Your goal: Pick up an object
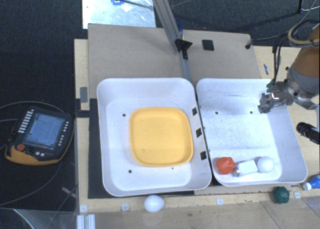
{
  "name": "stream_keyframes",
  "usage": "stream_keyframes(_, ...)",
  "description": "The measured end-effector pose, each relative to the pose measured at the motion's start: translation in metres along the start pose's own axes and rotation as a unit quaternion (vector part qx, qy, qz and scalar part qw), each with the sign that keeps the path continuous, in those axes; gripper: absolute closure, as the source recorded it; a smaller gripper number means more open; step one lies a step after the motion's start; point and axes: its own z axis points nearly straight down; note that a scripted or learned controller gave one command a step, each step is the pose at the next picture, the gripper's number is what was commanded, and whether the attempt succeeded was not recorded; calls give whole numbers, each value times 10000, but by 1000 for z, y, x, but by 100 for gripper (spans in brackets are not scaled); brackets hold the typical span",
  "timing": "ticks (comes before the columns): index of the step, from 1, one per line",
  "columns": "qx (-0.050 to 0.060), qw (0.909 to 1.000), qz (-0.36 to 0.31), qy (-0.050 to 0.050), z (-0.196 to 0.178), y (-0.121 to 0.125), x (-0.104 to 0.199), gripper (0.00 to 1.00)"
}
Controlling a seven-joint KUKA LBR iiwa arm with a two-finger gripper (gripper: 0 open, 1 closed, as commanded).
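Gripper (266,102) of mine hovers near the right bin's (240,89) far right edge; its opening I cannot tell. Red ball (224,164), white bottle (246,167), long axis along the front rim, and white ball (265,163) lie together at the near edge, well apart.
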Motion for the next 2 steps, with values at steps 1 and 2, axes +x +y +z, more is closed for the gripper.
stream_keyframes(1,-3,10000,-1,-1,-43,4,4,100)
stream_keyframes(2,8,10000,-15,8,-54,-5,55,100)
